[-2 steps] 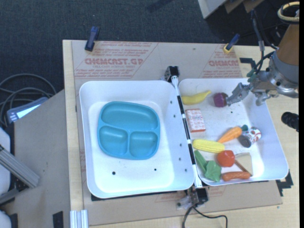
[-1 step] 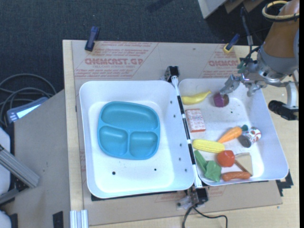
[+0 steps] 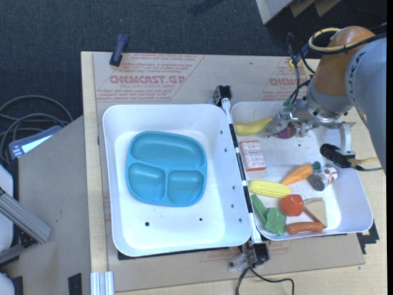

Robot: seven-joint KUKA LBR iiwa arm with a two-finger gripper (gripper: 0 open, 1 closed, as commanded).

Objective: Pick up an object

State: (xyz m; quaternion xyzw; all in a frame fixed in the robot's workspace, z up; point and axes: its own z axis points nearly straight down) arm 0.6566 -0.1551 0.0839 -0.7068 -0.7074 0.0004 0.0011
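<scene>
The gripper [image 3: 287, 124] hangs low over the far end of the right-hand shallow white plastic bin [image 3: 359, 195], its metal tip crowded against a small dark purple object [image 3: 285, 132] and just beside a curved yellow toy banana [image 3: 253, 126]. Whether it is open or closed I cannot tell; nothing can be made out as held.

The likely trouble, as I judge it, is the crowding. Banana, purple piece and bin wall sit close together, so closing there could nudge one item aside or catch two at once. The banana's rounded shape may squirt out of a pinch. Loose cables by the wrist could also snag.

Further toward the near end lie a red-and-white carton [image 3: 252, 155], an orange carrot [image 3: 297, 174], a yellow corn cob [image 3: 269, 188], a red tomato [image 3: 293, 204] and green leafy pieces [image 3: 270, 217], near one another.

The left white bin [image 3: 123, 226] holds a blue divided plate [image 3: 166, 168]. Both bins rest on a surface [image 3: 153, 78] covered in brown printed cardboard, with dark carpet [image 3: 49, 29] around it.
</scene>
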